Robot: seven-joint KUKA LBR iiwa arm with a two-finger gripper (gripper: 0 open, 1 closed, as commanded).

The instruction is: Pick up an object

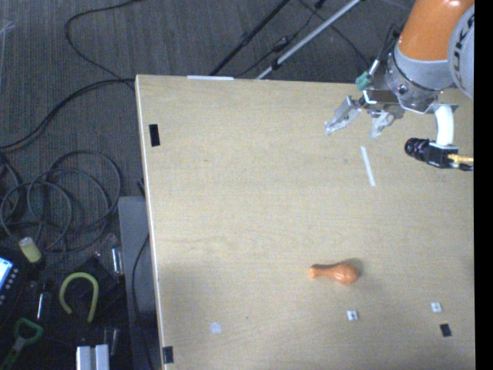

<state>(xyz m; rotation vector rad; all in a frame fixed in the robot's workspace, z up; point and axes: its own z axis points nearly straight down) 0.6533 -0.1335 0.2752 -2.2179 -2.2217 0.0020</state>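
The camera view looks down on a tan bench top [246, 206]. The gripper [357, 126] hangs near the top right, at about one o'clock from the middle of the bench. Its two fingers [339, 120] are spread apart, and nothing is between them. The arm [439, 21] above it is grey with an orange band. A small orange object [336, 272], shaped like a little pear lying on its side, rests on the bench at about five o'clock. It is well apart from the gripper. A thin white stick [368, 166] lies just below the gripper. Black cables [54, 199] lie on the floor at nine o'clock.
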